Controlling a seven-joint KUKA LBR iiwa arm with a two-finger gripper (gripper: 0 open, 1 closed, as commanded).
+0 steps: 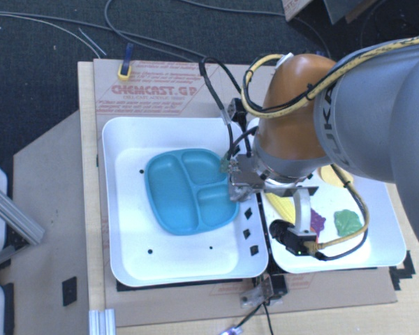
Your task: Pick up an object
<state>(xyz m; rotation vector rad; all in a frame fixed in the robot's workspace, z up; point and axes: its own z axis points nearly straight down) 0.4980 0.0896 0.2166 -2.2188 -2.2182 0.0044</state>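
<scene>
Left bin (pixel 126 257): one blue tray (pixel 185 190) lies flat in it, three compartments, sitting a bit right of the bin's middle. Its right edge is close to the bin's right wall. A few small black marks on the bin floor around it.

Gripper (pixel 236 183) is down at the tray's right edge, over the wall between the two bins. The wrist hides the fingertips, so can't tell if the jaws are apart or together, or if they touch the tray. Nothing visibly between them. Tray looks flat on the bin floor, not lifted.

Arm (pixel 349 110) comes in from the right, orange band (pixel 297 100) above the wrist, yellow and black cables (pixel 279 107) looped around it. It covers most of the far half of the right bin.

Right bin (pixel 377 253): a yellow piece (pixel 283 204) just right of the divider, partly under the wrist. Near it, a small purple piece (pixel 316 222), then a green piece (pixel 348 222) further right. All three lie on the bin floor, apart from the gripper. A black part (pixel 293 239) with a cable hangs over the near left corner of this bin.

Both bins sit on a brown board (pixel 153 86) with red print at the far side.
</scene>
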